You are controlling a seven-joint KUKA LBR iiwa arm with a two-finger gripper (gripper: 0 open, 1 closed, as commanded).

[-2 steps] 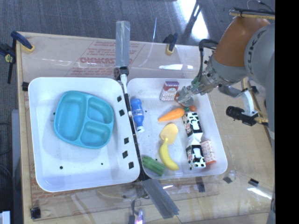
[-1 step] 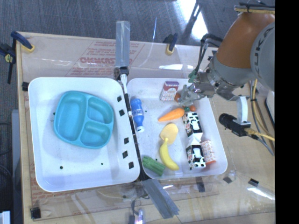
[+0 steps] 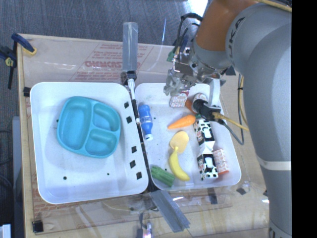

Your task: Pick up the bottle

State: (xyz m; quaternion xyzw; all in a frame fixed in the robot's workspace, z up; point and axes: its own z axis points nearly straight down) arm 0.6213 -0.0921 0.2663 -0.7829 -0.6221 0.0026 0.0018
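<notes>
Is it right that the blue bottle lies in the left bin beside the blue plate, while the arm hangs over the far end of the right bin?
Not quite. The camera view shows the blue bottle in the right bin, close against its left wall. The blue plate lies by itself in the left bin. The arm's gripper does hang over the far end of the right bin.

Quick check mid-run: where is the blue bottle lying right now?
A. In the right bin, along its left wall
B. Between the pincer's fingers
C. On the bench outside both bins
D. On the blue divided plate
A: the blue bottle lies in the right bin against its left wall, apart from the pincer farther back.
</notes>
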